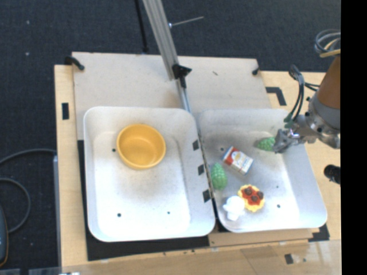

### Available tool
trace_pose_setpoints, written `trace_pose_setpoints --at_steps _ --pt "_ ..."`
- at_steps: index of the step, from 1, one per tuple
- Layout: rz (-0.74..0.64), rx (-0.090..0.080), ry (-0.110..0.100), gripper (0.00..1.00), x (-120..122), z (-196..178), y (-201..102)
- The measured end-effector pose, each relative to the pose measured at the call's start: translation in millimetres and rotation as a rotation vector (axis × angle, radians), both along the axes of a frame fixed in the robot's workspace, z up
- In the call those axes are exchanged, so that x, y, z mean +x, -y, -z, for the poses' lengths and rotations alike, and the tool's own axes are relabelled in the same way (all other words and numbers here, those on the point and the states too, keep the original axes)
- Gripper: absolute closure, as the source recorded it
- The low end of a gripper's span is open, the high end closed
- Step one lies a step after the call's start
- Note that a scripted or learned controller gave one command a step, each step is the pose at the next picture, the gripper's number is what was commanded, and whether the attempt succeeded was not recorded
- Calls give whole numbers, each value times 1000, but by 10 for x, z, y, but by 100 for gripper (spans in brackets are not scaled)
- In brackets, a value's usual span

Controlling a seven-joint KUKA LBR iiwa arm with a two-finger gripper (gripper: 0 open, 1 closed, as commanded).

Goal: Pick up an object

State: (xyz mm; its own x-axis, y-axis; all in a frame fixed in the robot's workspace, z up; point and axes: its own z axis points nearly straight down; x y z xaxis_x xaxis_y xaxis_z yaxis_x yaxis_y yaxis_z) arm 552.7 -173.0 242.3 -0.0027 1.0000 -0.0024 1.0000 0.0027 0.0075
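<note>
Claw [281, 144]: low over the upper right part of the right bin, reached in from the right edge; grasp state not readable at this angle, cannot tell.
Green object at claw [265, 144]: small, rounded, lay on the right bin floor just left of the claw tip, touching or nearly touching it; not seen between anything.
Arm [330, 96]: grey with an orange section, entered from the right, cables looped beside it.
Red-and-white box [238, 160]: tilted, near the middle of the right bin, below and left of the claw.
Green textured piece [218, 176]: against the right bin's left wall, just left of the box.
Yellow piece with red dots [252, 197]: lower part of the right bin.
White piece [233, 207]: touching or just beside the yellow piece, on its left.
Right bin [304, 182]: shallow, white, scuffed grey.
Left bin [143, 211]: shallow, white, side by side with the right one.
Yellow bowl [141, 146]: upright, upper part of the left bin.
Surface [126, 79]: pale board under both bins, a metal pole [163, 33] slanted up from its middle.
</note>
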Motion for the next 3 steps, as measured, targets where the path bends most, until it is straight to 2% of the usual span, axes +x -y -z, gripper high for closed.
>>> trace_pose_setpoints --at_steps 1,2,3 --pt "-1 2 -3 100 12 -206 8" --pt "0 1 -6 100 117 -92 -503" --pt "-6 3 -3 100 163 -174 -998"
